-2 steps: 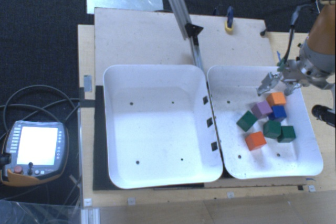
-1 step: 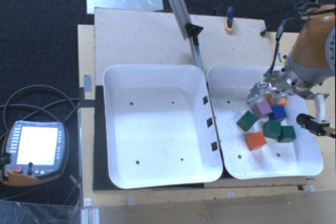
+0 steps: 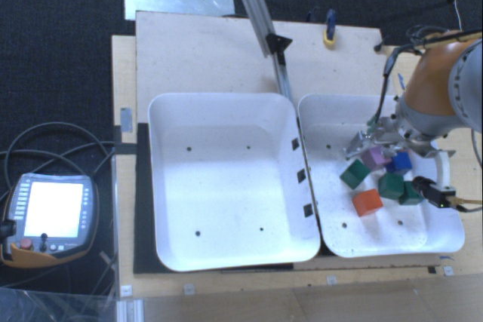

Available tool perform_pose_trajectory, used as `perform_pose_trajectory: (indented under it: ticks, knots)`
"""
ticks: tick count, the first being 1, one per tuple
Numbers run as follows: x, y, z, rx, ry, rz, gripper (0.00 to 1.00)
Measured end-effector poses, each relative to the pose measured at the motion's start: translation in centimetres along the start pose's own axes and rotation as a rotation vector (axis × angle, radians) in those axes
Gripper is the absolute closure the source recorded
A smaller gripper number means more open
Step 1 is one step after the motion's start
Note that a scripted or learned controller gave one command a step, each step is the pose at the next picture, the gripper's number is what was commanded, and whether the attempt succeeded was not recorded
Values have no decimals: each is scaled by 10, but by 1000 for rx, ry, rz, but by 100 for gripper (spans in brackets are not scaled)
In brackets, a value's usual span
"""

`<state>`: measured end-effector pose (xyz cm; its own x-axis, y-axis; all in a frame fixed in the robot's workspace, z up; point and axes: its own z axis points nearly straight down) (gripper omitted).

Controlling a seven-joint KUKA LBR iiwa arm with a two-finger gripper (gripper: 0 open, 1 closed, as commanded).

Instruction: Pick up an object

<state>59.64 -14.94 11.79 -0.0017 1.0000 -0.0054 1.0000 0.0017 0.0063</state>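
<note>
At the far left of the frame, low down, the teach pendant [image 3: 49,220] lies on the dark floor, its pale screen lit and its cable looping above it. Moving right, the left bin [image 3: 162,185] sits on the bench with only a few dark dots on its white floor. A slanted metal pole [image 3: 256,4] comes down from the top centre and ends at the seam between the two bins.

The right bin [image 3: 332,237] holds the blocks, clustered toward its centre and right. Leftmost of them is a dark green cube [image 3: 353,174], tilted on a corner. Just below and to its right lies an orange-red cube [image 3: 367,201]. Further right, two more green blocks [image 3: 398,188] rest touching each other, and a blue cube [image 3: 401,161] sits just above them.

My gripper [image 3: 371,149] is down in the right bin's upper middle, right above the cluster. A pale purple block [image 3: 375,157] sits at my fingertips, just beside the blue cube; it seems to lie against my metal fingers, but from this slanted view I cannot tell whether they are parted or closed on it. My arm [image 3: 441,83], grey with its orange band, reaches in from the right edge, with a black cable running along it.
</note>
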Motion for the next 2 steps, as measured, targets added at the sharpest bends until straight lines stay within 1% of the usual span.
perform_pose_trajectory:
  ticks: [1,2]
  knots:
    - [0,2,-15,-6,1,-2,100]
    - [-2,5,-80,-2,3,-3,100]
